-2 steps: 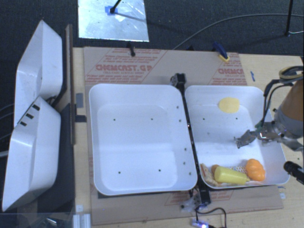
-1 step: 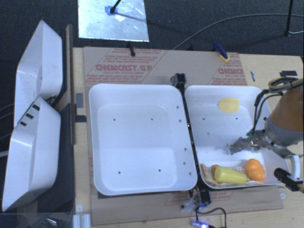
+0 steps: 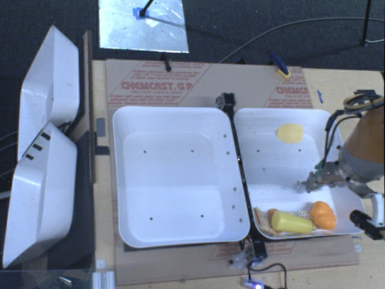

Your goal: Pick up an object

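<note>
The right bin [image 3: 264, 161] holds a pale yellow rounded object [image 3: 290, 132] near its far wall. Along its near wall lie a yellow elongated object [image 3: 292, 223], an orange ball-like object [image 3: 323, 215] and a small brown piece [image 3: 272, 214]. My gripper [image 3: 311, 184] is low over the right bin's floor, right of its middle, and the arm [image 3: 363, 151] comes in from the right. It is above and apart from the near-wall objects. Nothing shows in its grasp.
The left bin [image 3: 174, 179] sits beside the right one, with a dark divider [image 3: 238, 161] between them. Both rest on a cardboard sheet [image 3: 180, 83]. White housings [image 3: 42, 149] stand at the far left. A cable [image 3: 271, 35] runs behind the bins.
</note>
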Available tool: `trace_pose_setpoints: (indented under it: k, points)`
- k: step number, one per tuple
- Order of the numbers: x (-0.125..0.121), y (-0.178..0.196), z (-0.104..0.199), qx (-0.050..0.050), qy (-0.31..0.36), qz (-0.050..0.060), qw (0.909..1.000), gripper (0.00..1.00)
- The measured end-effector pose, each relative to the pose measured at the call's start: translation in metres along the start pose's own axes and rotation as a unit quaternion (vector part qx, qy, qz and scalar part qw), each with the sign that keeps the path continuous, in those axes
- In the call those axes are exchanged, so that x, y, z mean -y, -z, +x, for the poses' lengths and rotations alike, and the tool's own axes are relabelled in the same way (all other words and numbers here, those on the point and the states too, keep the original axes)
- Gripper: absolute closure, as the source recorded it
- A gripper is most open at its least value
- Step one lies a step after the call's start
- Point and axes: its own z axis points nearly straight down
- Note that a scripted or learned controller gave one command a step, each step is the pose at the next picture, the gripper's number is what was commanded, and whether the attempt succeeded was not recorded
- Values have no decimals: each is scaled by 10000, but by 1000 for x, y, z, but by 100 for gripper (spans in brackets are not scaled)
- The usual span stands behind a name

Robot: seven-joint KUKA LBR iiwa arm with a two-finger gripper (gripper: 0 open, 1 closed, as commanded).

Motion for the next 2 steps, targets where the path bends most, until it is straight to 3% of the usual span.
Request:
trace_pose_setpoints:
  k: [2]
  points:
    - [-6, 95, 2, 4, 10, -18, 10000, 100]
